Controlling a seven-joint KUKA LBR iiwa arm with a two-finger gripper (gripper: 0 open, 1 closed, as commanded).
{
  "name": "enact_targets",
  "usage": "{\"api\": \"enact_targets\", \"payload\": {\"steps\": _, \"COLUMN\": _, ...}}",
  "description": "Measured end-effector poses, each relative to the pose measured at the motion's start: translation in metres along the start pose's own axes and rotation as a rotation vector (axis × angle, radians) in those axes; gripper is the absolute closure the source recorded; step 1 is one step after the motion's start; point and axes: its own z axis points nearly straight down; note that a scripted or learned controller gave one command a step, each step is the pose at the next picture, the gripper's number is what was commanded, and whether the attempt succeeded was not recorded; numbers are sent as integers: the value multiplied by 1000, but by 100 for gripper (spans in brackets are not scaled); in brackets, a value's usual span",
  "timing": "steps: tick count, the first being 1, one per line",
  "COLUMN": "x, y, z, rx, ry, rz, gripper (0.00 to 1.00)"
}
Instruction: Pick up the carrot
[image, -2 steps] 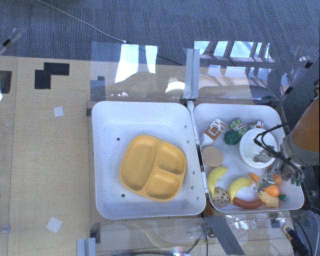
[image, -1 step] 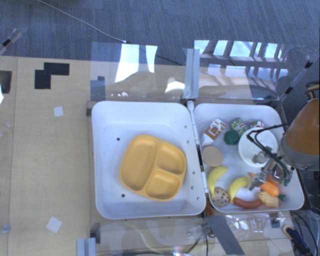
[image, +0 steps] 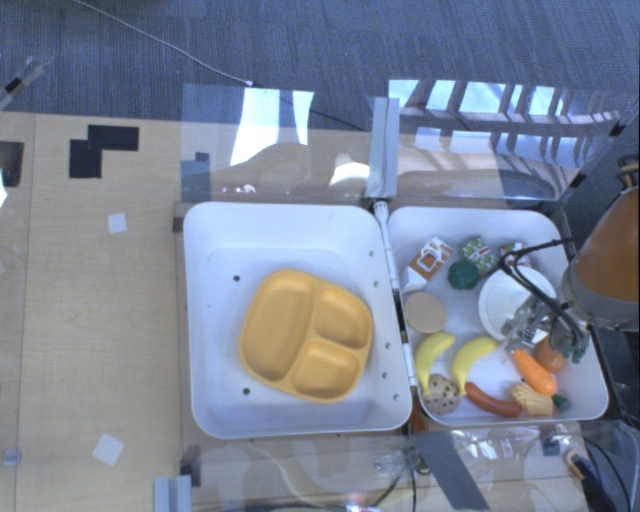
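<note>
Orange carrot (image: 535, 371) lies in right bin (image: 598, 400), near front-right corner | long axis runs upper-left to lower-right | gripper (image: 540, 328) just above its upper end | grip state: cannot tell

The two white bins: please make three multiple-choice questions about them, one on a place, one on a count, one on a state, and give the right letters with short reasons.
1. Where does the carrot lie?
A. In the right bin
B. In the left bin
C. On the yellow tray

2. How many bananas are in the right bin?
A. None
B. Two
C. Five

3. What does the yellow tray hold?
A. A carrot
B. Two bananas
C. Nothing

Answers:
1 A, the carrot lies near that bin's front right corner, just below the tool.
2 B, two bananas lie side by side beside the sausage.
3 C, its three compartments show bare yellow; the tray sits alone in the left bin.
</note>
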Motion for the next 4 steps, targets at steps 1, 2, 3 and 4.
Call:
{"api": "enact_targets", "payload": {"steps": 1, "x": 16, "y": -6, "z": -122, "rx": 4, "ry": 22, "rz": 144, "gripper": 100}}
{"api": "enact_targets", "payload": {"steps": 2, "x": 26, "y": -10, "z": -7, "rx": 7, "ry": 43, "rz": 145, "gripper": 100}}
{"api": "enact_targets", "payload": {"steps": 3, "x": 35, "y": 23, "z": -51, "rx": 6, "ry": 31, "rz": 242, "gripper": 100}}
{"api": "enact_targets", "payload": {"steps": 4, "x": 64, "y": 105, "z": -94, "rx": 3, "ry": 31, "rz": 275, "gripper": 100}}
